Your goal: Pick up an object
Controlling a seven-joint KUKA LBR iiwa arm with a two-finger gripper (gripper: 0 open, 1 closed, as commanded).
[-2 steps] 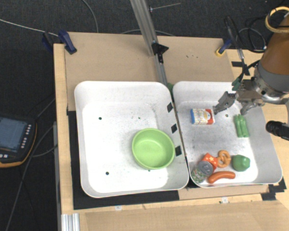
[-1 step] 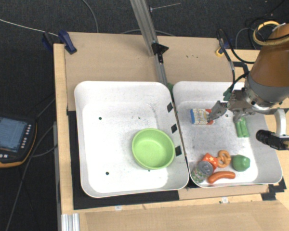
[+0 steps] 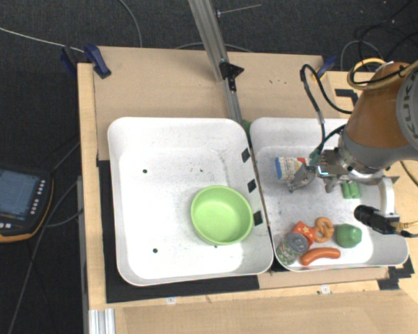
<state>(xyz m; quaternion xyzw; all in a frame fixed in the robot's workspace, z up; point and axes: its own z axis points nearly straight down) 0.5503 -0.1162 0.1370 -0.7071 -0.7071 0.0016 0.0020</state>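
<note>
Hangs low in the right bin (image 3: pixel 265 141), gripper (image 3: pixel 301 178) just beside a small white packet (image 3: pixel 286 166). Cannot tell its state. Might push the packet away by coming down crooked. More toys (image 3: pixel 319 241) piled at the near edge.

A tan bench (image 3: pixel 160 82) sits on dark carpet (image 3: pixel 28 82). An orange-edged handheld pendant (image 3: pixel 14 200) lies at the left. Blue clamps (image 3: pixel 97 60) grip the far corner; a metal pole (image 3: pixel 212 40) slants over the bench.
</note>
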